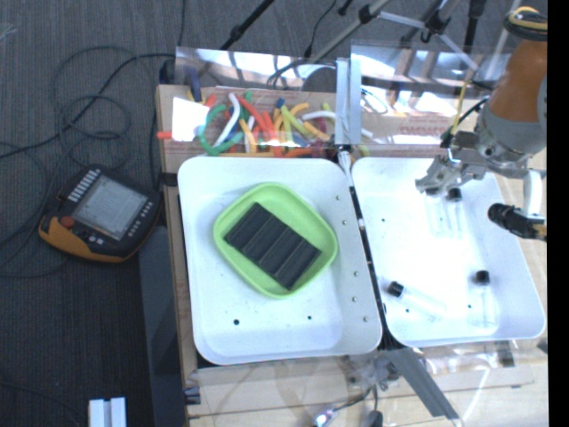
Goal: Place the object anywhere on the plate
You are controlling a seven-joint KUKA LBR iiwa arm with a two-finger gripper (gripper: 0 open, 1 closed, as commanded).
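Grey carpet, bench [178,105] w/ 2 white bins [267,336], pendant [100,213] left

- Robotics lab, by the look of it.
- Teach pendant [100,213] on grey carpet [80,60], cables [71,105] trailing.
- Tripod legs [391,3] behind bench.
- Two white bins [276,332] side by side under grey-and-orange arm [520,87].
- Coloured tubes [258,124] heaped behind.
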